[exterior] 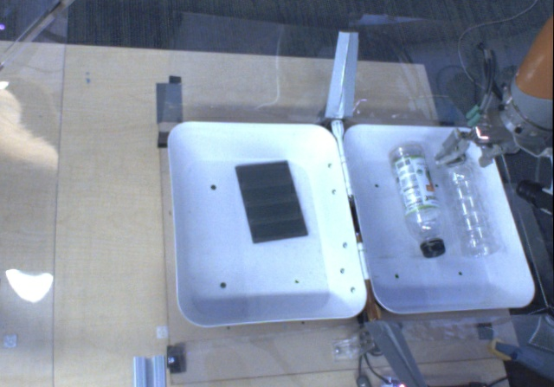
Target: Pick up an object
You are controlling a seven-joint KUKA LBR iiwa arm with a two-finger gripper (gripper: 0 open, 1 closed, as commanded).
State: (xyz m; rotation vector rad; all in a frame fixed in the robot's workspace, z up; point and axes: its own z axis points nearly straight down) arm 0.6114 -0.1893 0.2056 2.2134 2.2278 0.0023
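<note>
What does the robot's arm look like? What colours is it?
The arm is grey, with an orange band above the wrist. Thin dark cables loop beside it. At its tip sits a small metal gripper, silvery with tiny red and green bits.

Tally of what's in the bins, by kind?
Clear plastic bottles: 2, one labelled with a black cap, one plain, both in the right bin
Dark flat ridged pad: 1, in the left bin
Total: 3
</note>
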